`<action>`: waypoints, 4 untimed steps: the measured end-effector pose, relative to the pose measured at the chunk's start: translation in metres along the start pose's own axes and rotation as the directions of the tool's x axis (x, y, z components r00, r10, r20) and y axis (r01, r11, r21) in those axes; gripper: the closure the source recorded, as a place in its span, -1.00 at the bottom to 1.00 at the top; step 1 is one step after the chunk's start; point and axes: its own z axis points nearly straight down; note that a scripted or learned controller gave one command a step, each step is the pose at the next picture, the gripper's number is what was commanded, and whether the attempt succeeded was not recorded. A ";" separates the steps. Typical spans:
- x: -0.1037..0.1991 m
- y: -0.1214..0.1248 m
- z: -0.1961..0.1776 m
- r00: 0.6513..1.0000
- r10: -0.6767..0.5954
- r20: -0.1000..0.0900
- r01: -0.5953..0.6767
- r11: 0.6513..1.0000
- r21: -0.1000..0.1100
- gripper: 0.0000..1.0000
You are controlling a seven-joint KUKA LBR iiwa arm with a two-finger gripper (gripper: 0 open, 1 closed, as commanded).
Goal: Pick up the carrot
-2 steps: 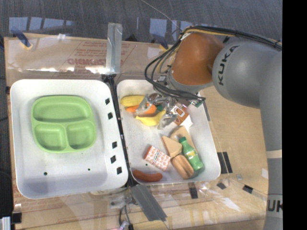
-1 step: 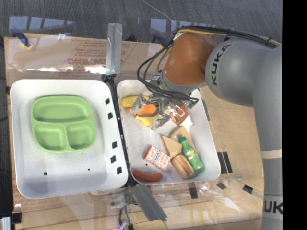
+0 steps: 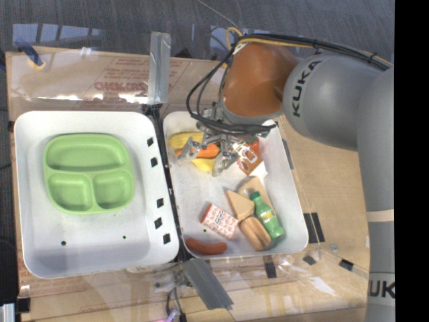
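Note:
The carrot (image 3: 207,151) is a small orange piece lying among yellow toy food (image 3: 181,141) at the top of the right bin (image 3: 292,192). My gripper (image 3: 221,150) hangs low right over it, under the orange wrist band, and its metal tip sits at the carrot's right end. The wrist and cables hide part of the carrot and the tip's exact contact with it.
The right bin also holds a red-and-white item (image 3: 250,155), a tan wedge (image 3: 238,204), a green bottle (image 3: 267,215), a hot dog bun (image 3: 253,234), a pink box (image 3: 219,221) and a sausage (image 3: 206,247). A green sectioned plate (image 3: 87,173) lies in the left bin (image 3: 87,250).

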 end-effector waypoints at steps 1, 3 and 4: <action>-0.001 -0.001 -0.012 1.000 -0.002 0.001 0.002 1.000 0.004 1.00; -0.141 0.039 -0.405 0.996 -0.089 0.005 0.089 0.996 0.011 1.00; -0.141 0.039 -0.359 0.969 -0.245 0.001 0.245 0.969 -0.004 1.00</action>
